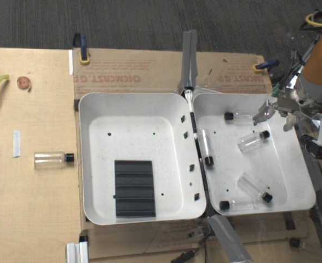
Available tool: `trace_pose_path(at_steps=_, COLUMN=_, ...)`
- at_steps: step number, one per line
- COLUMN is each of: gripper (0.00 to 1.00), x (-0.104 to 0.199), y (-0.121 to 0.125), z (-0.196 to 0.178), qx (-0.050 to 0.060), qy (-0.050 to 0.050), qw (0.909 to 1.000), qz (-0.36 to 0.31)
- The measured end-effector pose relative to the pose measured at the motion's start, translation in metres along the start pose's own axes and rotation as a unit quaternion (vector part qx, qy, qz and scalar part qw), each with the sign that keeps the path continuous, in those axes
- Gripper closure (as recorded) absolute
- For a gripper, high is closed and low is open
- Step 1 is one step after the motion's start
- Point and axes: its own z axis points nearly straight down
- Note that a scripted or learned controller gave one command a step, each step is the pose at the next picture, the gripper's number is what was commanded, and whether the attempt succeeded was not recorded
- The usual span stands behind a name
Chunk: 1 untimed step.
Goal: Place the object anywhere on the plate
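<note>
The gripper [275, 116] hangs over the right bin's [292, 201] far right corner; whether it is open or closed cannot be told, and nothing shows in its hold; just beside it, toward the bin's middle, lies a clear vial with a black cap [253, 141]; a second vial [233, 115] lies near it along the far wall; two more [255, 189] [236, 204] lie further off at the near wall; another [205, 147] rests against the wall shared with the left bin [90, 147]; well away from the gripper, in the left bin's near half, lies the dark ribbed plate [133, 189]; furthest off, a loose vial [53, 158] lies on the wooden bench [29, 201].
</note>
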Motion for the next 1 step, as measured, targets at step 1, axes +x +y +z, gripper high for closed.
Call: trace_pose_path(at_steps=1, gripper=0.00, x=-0.0181, y=0.0772, z=-0.0278, qx=-0.001, qy=0.000, qw=0.9999, qz=-0.010)
